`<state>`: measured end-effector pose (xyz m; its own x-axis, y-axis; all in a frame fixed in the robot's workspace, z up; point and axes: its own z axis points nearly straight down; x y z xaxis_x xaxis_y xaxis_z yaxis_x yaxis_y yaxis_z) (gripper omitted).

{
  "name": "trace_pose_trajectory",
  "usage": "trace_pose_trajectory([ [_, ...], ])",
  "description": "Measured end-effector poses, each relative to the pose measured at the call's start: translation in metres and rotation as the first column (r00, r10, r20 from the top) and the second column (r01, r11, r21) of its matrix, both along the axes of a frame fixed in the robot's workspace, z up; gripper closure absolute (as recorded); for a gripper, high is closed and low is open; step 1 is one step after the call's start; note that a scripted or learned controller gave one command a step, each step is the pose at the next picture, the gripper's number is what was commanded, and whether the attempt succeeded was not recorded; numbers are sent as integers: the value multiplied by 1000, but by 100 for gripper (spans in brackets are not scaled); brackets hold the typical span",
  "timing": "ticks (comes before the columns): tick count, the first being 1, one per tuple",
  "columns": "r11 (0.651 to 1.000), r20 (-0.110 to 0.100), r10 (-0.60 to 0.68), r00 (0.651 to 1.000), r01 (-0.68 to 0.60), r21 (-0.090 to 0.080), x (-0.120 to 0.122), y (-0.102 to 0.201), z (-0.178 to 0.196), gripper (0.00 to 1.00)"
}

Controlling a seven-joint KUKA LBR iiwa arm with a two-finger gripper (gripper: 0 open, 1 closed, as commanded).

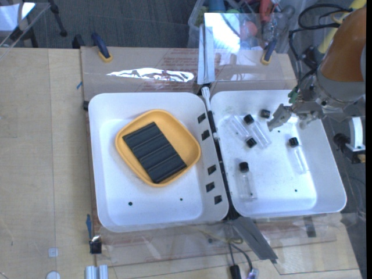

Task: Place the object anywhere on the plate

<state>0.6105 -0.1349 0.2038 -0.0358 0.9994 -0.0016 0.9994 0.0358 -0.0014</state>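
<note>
The left bin [110, 208] is holding a yellow plate [125, 150], lying slightly rotated against the bin walls; a dark ribbed pad [156, 151] is covering the middle of the plate, leaving a yellow margin showing on all sides; bare white floor is lying open around the plate, widest along the bin's near edge and narrowest toward the shared divider [210, 156], where a row of small black markers is running front to back.

The right bin [325, 196] is carrying the task objects, several clear vials with black caps: one vial [244, 178] is lying near the bin's left side toward the front; two vials [250, 131] are lying close together in the upper left part; another vial [296, 154] is lying toward the right, well apart from the others; a separate black cap [265, 114] is sitting near the far wall; the front right of this bin's floor is lying open.

The gripper [283, 116] is hanging over the far right part of the right bin, near the far wall; its fingers are pointing left and down toward the vials; nothing is visibly sitting between them, and whether they are spread or pressed together cannot be told. The grey arm with its orange band [344, 45] is reaching in above the bin's right rim.
</note>
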Motion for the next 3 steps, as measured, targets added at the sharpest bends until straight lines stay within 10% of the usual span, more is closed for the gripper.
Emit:
trace_pose_trajectory([
  [3,985,-4,-173,985,173,3,-132,-28,33,0],
])
